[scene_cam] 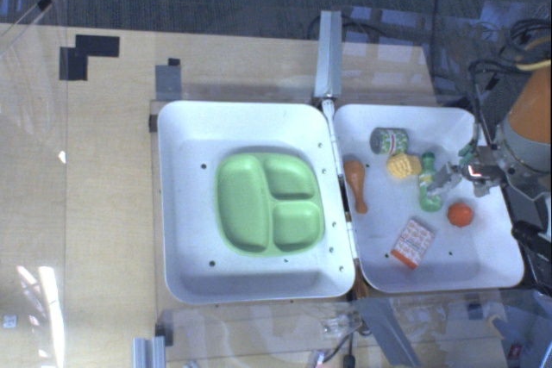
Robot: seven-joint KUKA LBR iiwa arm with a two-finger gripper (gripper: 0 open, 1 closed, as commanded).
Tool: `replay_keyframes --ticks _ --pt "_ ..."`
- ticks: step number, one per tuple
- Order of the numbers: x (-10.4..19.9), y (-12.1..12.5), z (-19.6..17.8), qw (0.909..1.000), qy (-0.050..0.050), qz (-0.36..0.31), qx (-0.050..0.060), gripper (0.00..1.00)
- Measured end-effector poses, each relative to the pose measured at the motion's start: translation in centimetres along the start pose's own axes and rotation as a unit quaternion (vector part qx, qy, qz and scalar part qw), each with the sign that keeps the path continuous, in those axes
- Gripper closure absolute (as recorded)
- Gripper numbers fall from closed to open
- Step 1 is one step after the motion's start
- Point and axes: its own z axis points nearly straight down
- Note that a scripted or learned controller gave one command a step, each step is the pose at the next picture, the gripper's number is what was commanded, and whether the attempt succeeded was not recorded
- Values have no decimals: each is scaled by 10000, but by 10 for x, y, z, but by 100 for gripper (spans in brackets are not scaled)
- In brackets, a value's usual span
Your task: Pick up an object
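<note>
The right bin holds several small items. A green-labelled can lies near its back, with a yellow corn piece just in front of it. An orange drumstick-shaped toy lies by the bin's left wall. A small green item sits mid-bin, a red ball to its right, and a red-and-white box nearer the front. My gripper reaches in from the right, low over the bin, just above and right of the green item and left of the red ball.
The left bin holds a green three-compartment tray. A metal divider post rises behind the seam between the bins. Cables lie on the floor beyond the bench. The arm's orange band is at the right edge.
</note>
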Motion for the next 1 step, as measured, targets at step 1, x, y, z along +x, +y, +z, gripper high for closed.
replay_keyframes --ticks 1 --pt "19 64 98 9984 -6 -569 -18 0"
